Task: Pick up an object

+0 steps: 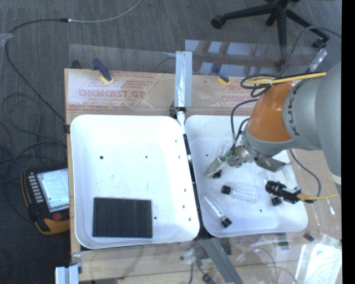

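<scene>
Slab [122, 217] in left bin [83, 144]

I identify this as a robotics lab in an office room: grey carpet floor [33, 61], office chair base [266, 14], loose cables [33, 25], a teach pendant [47, 199] on the floor, clamps [101, 67] fixing the plywood worktop [122, 94]

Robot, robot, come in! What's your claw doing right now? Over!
Gripper low in right bin, fingers' state unclear. Clear tubes with black caps lying loose nearby. Black pad in left bin. Nothing blocking.
</scene>
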You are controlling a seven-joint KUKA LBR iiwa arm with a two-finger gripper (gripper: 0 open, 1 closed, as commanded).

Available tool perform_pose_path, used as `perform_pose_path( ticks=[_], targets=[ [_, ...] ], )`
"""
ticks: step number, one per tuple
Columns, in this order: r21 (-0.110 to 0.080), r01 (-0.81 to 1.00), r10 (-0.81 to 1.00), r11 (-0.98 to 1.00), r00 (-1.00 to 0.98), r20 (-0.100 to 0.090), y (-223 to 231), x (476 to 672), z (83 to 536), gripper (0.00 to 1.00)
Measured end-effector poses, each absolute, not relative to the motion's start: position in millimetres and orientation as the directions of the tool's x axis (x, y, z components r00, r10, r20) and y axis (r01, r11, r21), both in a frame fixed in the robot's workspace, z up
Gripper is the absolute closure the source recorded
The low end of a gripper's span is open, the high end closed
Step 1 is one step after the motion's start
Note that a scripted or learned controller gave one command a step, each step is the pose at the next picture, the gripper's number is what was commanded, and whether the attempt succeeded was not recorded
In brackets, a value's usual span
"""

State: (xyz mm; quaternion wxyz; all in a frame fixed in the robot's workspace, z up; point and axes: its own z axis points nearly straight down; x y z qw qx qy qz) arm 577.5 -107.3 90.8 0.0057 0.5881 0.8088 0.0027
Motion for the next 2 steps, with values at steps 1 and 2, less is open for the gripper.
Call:
perform_pose_path(
  ticks=[1,2],
  targets=[
    [0.015,0.952,0.952,0.307,-0.307,-0.004,-106.5,578.4,100.6,1.0],
    [-0.001,0.952,0.952,0.307,-0.307,-0.001,-58.9,629.8,183.4,1.0]
  ],
)
